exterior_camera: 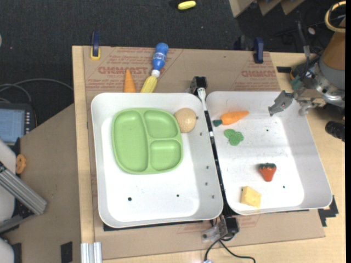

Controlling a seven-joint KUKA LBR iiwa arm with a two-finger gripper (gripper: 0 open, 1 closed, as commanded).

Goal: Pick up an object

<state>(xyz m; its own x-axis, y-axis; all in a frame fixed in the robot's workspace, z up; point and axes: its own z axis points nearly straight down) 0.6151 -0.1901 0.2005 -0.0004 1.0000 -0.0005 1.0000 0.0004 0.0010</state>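
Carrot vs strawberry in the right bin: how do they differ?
The carrot is orange, long and tapered, lying on its side near the bin's far edge; the strawberry is red, short and rounded, nearer the middle. The carrot's green end points toward the divider between the bins; the strawberry's dark green top faces away from the camera. Both are toy foods in the right bin, neither held.

Blue-capped bottle [157, 64] on cardboard [181, 64] behind the bins
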